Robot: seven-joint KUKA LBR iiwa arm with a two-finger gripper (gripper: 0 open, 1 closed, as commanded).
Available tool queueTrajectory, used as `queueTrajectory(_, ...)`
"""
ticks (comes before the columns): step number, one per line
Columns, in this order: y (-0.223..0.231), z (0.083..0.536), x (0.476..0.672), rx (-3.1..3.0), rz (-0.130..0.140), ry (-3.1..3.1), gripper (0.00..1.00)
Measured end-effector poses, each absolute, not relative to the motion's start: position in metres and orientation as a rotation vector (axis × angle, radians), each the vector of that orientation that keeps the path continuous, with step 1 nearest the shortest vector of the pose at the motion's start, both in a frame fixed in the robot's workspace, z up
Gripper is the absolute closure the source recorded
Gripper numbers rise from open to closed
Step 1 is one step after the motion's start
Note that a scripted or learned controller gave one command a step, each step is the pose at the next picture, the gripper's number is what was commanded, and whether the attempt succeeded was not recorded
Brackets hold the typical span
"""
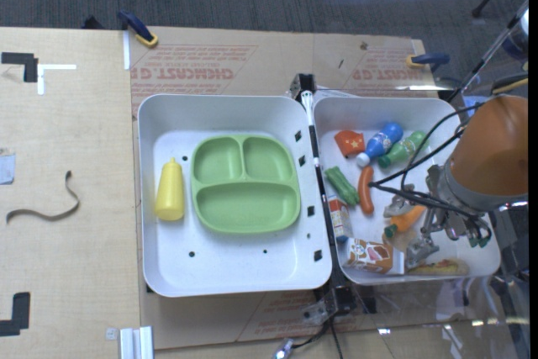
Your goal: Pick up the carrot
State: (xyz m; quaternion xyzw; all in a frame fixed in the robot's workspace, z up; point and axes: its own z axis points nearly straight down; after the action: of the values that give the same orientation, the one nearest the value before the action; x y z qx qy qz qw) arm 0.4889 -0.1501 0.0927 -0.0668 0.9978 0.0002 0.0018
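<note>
We found the gripper low in the right bin, near its front right corner, with the orange-banded arm reaching in from the right. Whether its fingers were wide, narrow or closed on anything, we could not tell. The carrot lay right at the gripper, an orange piece partly hidden by the metal parts, and we could not say whether it was touched. Just left of it we saw a red sausage beside a green pepper, and behind these a red packet, a blue-and-white toy bottle and a green bottle. A printed snack packet lay at the front wall. In the left bin sat a green divided plate with a yellow mustard bottle just to its left.
</note>
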Motion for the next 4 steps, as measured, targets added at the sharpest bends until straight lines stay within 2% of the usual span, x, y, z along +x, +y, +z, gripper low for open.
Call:
queueTrajectory(1,-0.150,0.103,0.491,-0.216,-0.003,3.125,1.00)
queueTrajectory(2,-0.141,0.160,0.494,-0.270,0.000,3.126,1.00)
queueTrajectory(3,-0.133,0.096,0.503,-0.759,-0.004,3.041,1.00)
queueTrajectory(4,-0.133,0.093,0.502,-0.761,-0.001,3.042,0.00)
